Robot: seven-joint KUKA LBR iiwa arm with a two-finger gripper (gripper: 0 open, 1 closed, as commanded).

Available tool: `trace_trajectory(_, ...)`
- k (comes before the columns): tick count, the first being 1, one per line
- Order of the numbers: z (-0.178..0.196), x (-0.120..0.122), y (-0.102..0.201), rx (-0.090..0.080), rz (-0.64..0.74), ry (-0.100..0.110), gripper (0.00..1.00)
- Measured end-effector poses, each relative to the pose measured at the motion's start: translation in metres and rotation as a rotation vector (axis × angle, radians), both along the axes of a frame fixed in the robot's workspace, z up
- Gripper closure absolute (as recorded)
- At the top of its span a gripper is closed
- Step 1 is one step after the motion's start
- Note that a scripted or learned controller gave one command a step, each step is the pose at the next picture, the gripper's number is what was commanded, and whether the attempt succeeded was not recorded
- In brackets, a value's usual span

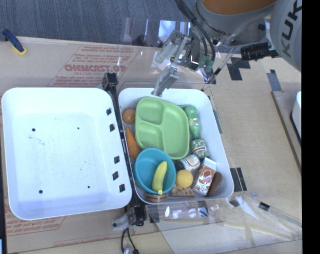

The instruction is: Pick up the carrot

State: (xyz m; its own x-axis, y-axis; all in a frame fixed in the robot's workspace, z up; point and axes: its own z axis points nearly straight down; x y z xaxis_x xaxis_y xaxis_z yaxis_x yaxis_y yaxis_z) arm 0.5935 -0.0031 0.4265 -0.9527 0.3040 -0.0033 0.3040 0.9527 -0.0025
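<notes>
The carrot (131, 143) is a slim orange piece lying along the left wall of the right bin (221, 142). It is partly tucked under the green divided plate (162, 126) and the blue bowl (152, 168). My gripper (158, 78) hangs above the bin's far rim, up and to the right of the carrot and well apart from it. Its fingers look open with nothing between them.
A banana (160, 176) lies in the blue bowl. A round orange fruit (129, 115) sits just beyond the carrot. A lemon (184, 179), a small carton (204, 178), a can (198, 147) and green items (192, 120) crowd the bin's right side. The left bin (59, 147) adjoins it.
</notes>
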Motion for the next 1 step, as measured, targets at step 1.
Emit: trace_trajectory(1,0.0049,-0.0402,0.0351,-0.004,-0.121,0.003,0.0)
